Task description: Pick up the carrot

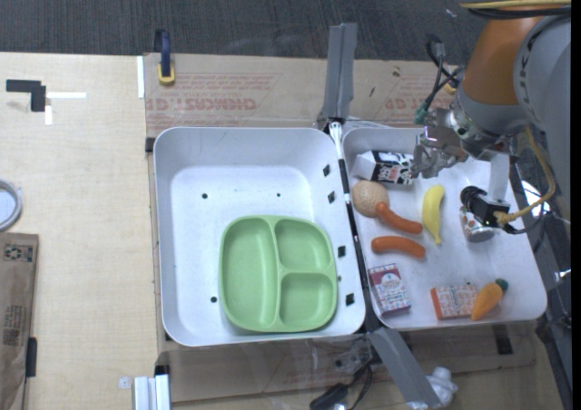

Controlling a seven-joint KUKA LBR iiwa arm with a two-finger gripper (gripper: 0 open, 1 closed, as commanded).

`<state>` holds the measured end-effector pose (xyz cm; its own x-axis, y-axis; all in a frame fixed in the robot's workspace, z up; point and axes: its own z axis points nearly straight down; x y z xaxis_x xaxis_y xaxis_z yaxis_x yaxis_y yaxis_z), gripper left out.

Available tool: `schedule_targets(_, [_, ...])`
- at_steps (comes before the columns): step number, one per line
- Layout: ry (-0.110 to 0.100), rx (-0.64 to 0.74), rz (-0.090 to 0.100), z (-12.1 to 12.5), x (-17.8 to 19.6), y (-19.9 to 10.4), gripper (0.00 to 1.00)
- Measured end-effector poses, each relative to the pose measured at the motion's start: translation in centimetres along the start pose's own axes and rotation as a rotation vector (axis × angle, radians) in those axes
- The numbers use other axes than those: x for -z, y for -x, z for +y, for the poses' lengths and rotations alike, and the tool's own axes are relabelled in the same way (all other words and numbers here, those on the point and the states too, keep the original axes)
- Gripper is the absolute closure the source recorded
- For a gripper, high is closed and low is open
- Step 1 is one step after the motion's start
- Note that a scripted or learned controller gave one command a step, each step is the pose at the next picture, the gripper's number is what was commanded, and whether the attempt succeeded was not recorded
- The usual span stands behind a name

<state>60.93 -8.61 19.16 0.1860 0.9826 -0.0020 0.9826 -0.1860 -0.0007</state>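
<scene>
The carrot, small and orange with a green top, lies near the front right corner of the right bin, touching a red and white box. My gripper hangs over the far part of that bin, beside a black and white carton and above the top end of a banana. It is well away from the carrot, which lies toward the bin's front. Nothing shows in its grasp.
The right bin also holds a chicken drumstick, an orange sausage, a small can and a second red box. A green divided plate sits in the left bin.
</scene>
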Motion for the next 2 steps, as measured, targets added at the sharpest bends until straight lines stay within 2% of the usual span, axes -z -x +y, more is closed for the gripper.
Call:
schedule_targets(1, [-0.001,0.000,0.000,0.0,0.0,0.0,0.00])
schedule_targets(2, [-0.002,0.290,0.001,-7.1,-2.5,5.2,0.00])
